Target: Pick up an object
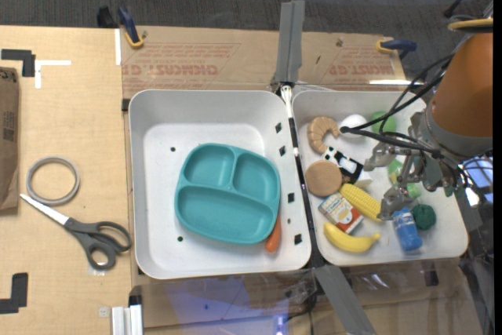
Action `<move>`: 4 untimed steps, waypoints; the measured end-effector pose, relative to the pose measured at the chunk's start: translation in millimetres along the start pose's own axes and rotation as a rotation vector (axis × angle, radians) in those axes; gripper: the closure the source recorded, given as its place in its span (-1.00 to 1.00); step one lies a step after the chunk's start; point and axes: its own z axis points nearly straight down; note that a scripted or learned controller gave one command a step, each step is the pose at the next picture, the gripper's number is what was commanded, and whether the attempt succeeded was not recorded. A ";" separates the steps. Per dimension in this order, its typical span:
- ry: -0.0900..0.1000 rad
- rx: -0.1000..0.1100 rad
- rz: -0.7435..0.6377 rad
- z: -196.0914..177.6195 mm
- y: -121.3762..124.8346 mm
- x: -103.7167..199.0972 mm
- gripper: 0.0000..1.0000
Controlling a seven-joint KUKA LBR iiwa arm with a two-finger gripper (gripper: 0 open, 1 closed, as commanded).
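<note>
The right bin [444,250] holds several toy foods: a croissant [320,132], a round brown cookie [323,177], a corn cob [361,200], a banana [351,238], a small juice carton [339,209], a blue bottle [408,233] and a dark green piece [424,216]. My gripper [396,196] hangs over the right half of this bin, just right of the corn and above the blue bottle. Cables and the wrist hide how it stands. I see no object in it.
The left bin [157,106] bears a teal divided plate [227,194], with an orange carrot [273,235] at the plate's lower right edge. On the bench at left lie scissors [82,230] and a tape ring [52,179]. A white item [354,123] sits at the right bin's back.
</note>
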 end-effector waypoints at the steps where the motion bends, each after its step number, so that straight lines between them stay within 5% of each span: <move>1: -0.014 0.001 -0.054 111.3 -23.4 13.7 -1.00; 2: -0.021 0.002 0.176 116.4 -23.2 -65.9 -1.00; 3: -0.001 0.001 0.284 127.1 9.1 -47.3 -1.00; 4: 0.006 0.000 0.252 128.4 -6.0 -113.7 -1.00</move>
